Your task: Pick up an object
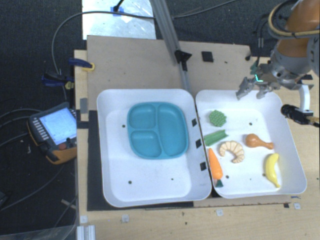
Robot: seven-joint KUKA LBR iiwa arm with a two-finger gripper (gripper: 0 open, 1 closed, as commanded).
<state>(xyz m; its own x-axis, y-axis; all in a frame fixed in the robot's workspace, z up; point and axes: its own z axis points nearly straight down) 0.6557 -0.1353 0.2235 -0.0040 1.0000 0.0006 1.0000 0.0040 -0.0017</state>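
Approach step: pincer [253, 89] is hovering over the right bin's [296, 149] far rim, fingers spread, gripping nothing.
Candidates are all lying in that bin: broccoli [217, 117] nearest, then green pod [215, 136], croissant [232, 150], drumstick [258, 142], carrot [215, 164], banana [272, 169]. Next move is probably calling for centring over one, likely the broccoli, then descending and closing.

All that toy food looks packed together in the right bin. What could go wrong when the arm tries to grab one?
The croissant, cucumber and carrot lie close together, so the end effector may nudge a neighbour or catch two. The carrot hugs the bin wall, leaving little room. The banana is curved and could slip.
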